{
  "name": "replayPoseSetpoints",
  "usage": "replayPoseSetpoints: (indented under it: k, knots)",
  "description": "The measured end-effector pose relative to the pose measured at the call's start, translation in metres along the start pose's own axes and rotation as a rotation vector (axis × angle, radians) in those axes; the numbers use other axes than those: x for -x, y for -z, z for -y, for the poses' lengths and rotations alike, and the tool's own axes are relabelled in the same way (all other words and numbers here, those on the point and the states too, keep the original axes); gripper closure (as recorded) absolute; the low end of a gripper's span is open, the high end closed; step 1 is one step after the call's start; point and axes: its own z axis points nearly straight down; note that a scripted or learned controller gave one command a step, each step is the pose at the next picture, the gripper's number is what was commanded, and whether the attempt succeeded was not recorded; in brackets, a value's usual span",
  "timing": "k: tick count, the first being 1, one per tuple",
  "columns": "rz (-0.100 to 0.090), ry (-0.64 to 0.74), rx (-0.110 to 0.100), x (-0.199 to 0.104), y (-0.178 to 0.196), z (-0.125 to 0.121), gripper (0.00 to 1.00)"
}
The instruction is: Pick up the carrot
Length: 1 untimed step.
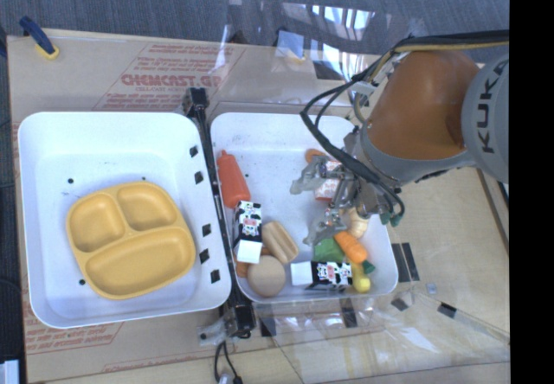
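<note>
End effector (pixel 333 220) is hovering just left of the carrot (pixel 351 246), which is lying diagonally; grip state I cannot tell.

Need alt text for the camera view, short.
The arm's gripper hangs over the right bin, just above a small carrot among toy foods and two milk cartons. The left bin holds a yellow divided plate.
</note>
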Motion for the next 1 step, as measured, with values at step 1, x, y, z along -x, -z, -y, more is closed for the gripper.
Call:
replayPoseSetpoints:
  k: [1]
  knots:
    - [0.004,0.131,0.002,0.0,-0.1178,0.0516,0.0]
